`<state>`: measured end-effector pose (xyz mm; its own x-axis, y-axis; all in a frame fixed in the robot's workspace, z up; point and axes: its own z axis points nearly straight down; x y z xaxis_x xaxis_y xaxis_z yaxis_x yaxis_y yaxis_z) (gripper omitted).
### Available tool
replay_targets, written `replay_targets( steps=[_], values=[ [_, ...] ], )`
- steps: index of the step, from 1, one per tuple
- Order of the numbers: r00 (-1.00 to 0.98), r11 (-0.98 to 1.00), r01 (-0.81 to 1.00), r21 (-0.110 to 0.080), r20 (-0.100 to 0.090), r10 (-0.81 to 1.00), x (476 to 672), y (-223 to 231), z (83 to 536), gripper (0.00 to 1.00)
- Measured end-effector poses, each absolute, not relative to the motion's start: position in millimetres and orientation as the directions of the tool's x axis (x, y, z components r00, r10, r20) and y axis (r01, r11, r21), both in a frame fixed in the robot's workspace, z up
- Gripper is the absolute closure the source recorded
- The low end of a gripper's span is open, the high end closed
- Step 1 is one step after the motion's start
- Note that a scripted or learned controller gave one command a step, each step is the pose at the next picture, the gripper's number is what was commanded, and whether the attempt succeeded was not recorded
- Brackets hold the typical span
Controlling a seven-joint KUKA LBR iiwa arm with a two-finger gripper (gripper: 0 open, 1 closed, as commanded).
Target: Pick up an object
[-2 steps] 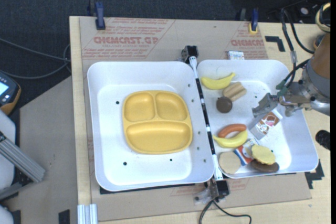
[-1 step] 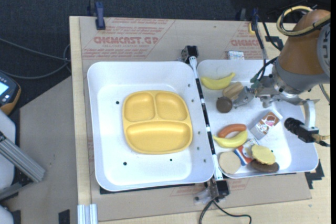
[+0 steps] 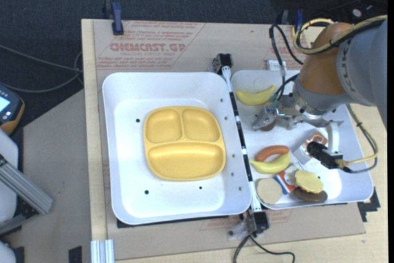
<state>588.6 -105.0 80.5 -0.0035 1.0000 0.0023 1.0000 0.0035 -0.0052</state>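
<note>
The right bin holds toy food. A yellow banana lies at its far left. A second banana lies nearer the front, with an orange-red sausage just behind it. A beige disc and a burger sit at the front edge. My gripper hangs low over the bin's left middle, just below the far banana. It is right above a small brown piece, and I see nothing lifted in it.
The left bin holds a yellow divided plate. A red and white item lies right of the sausage, partly under the arm's black cable. The grey and orange arm covers the right bin's far right part.
</note>
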Motion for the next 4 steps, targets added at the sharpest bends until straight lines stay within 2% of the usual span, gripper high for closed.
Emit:
replay_targets(
  steps=[1, 2, 3, 4],
  values=[
    [-0.002, 0.002, 1.000, -0.003, 0.002, 1.000, 588.4, -92, 85, 0.00],
    [-0.002, 0.002, 1.000, 0.004, -0.001, 1.000, 617.1, -103, 85, 0.00],
    [0.000, 0.000, 1.000, 0.003, -0.001, 1.000, 623.8, -109, 85, 0.00],
    [-0.001, 0.001, 1.000, 0.004, 0.000, 1.000, 624.1, -108, 95, 1.00]
  ],
)
